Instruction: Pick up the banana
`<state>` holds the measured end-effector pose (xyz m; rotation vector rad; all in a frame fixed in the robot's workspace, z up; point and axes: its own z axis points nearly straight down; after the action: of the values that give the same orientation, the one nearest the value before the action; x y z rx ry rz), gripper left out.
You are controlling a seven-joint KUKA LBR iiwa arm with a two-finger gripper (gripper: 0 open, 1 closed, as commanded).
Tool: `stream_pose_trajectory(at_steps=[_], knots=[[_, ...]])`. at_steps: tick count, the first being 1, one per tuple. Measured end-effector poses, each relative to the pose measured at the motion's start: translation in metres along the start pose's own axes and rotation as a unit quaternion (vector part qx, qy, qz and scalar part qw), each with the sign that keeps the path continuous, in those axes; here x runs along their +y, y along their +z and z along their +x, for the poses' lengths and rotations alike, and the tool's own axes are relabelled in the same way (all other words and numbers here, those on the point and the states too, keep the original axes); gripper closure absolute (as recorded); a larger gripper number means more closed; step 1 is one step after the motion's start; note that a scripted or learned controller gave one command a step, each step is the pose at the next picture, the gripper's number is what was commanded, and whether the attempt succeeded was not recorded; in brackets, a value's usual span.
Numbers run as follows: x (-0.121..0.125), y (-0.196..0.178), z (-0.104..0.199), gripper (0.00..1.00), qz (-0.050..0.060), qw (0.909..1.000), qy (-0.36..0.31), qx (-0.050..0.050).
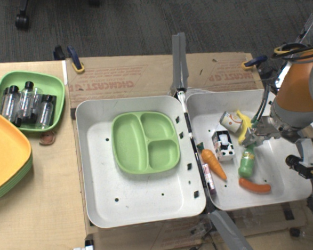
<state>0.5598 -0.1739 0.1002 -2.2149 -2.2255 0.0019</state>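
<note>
The curved yellow banana [245, 124] lies in the right shallow white bin [289, 192], beside a small white can [231, 121]. The grey two-finger gripper [252, 136] sits at the banana's lower end — whether it grips cannot be told — above a green bottle [246, 163].

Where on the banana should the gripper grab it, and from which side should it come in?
Best guess: take the banana at its curved middle, coming down from above with the gripper closing across its narrow width. It lies slanted in the right bin, with a white cup touching its left side and a green bottle just below, so a sideways approach looks crowded.
</note>
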Motion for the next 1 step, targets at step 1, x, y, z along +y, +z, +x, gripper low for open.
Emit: stream_pose_trajectory(at_steps=[1], knots=[[-0.01,0.0092,0.0178,1.0,0.001,0.9986,0.052,0.0]])
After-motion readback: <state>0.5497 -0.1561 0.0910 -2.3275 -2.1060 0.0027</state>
